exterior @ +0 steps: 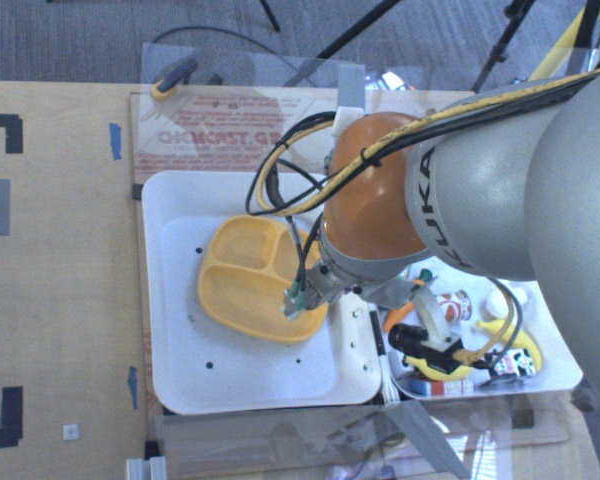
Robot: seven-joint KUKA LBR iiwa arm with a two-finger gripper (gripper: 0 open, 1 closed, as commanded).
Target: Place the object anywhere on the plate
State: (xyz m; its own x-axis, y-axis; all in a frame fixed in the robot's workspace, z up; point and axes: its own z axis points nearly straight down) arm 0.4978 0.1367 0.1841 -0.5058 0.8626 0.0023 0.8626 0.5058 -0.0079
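The big grey arm (500,188) looms over both bins, its gripper (298,303) low over the yellow plate's (245,283) right edge in the left bin (170,298). Grip state: cannot tell. No object is visible between them; a release here risks spilling off the rim.

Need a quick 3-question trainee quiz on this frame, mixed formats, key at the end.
1. True or false: the yellow plate lies in the left bin.
2. Multiple choice: the arm's wrist hangs over
A. the plate's left edge
B. the plate's right edge
C. the wooden bench left of the bins
3. Fill in: the clutter of small objects sits in the ____ bin.

Key: 1 true; 2 B; 3 right. The yellow plate has divided compartments, and the orange-banded wrist hides the gripper, so finger state cannot be judged.
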